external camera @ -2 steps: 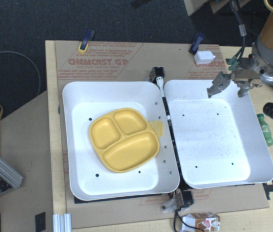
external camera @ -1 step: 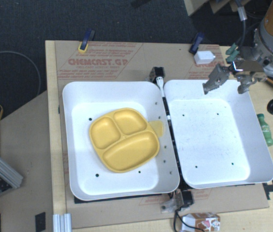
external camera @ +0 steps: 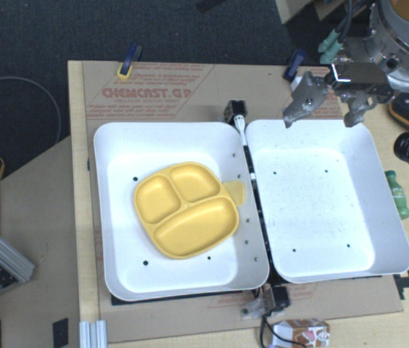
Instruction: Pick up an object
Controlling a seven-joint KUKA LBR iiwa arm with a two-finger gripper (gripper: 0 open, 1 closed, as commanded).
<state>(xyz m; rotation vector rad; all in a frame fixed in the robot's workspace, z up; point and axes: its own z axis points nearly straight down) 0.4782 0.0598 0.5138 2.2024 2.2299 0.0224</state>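
Note:
A yellow divided plate (external camera: 185,209) with three compartments lies in the left white bin (external camera: 117,151), near its middle. My gripper (external camera: 326,111) hangs over the far edge of the right white bin (external camera: 378,194), well to the right of the plate. Its two grey fingers (external camera: 296,107) are spread wide, open, with nothing between them.
A black bracket (external camera: 235,112) sits at the far end of the seam between the bins. A green marker-like object (external camera: 397,193) lies outside the right bin's right rim. Clamps (external camera: 127,61) hold the cardboard base at the back. Cables and a small box (external camera: 300,333) lie at the front.

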